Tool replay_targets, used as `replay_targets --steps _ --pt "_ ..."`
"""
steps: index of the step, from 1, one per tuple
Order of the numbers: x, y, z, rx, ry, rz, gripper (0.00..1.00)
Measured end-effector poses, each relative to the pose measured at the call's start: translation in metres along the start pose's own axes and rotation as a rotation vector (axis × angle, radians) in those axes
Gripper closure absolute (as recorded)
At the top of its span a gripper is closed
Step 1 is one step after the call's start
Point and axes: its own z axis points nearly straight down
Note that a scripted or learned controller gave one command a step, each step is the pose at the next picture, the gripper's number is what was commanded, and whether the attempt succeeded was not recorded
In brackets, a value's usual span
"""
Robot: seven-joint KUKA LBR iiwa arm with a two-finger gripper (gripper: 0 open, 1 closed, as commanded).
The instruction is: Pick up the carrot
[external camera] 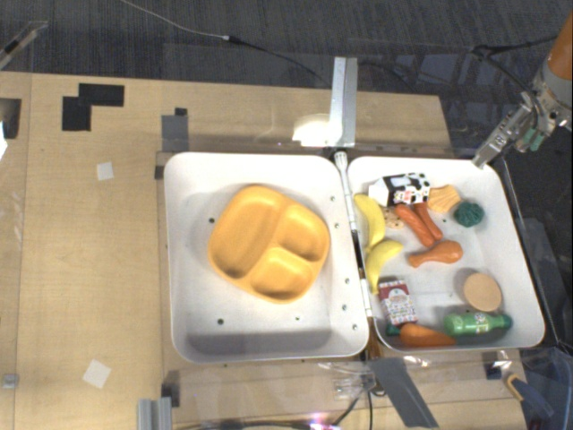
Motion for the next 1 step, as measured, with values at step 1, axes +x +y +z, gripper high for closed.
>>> replay_targets --steps 1 --pt "0.0011 -0.0012 -0.0196 0.0 -0.001 -0.078 1.0"
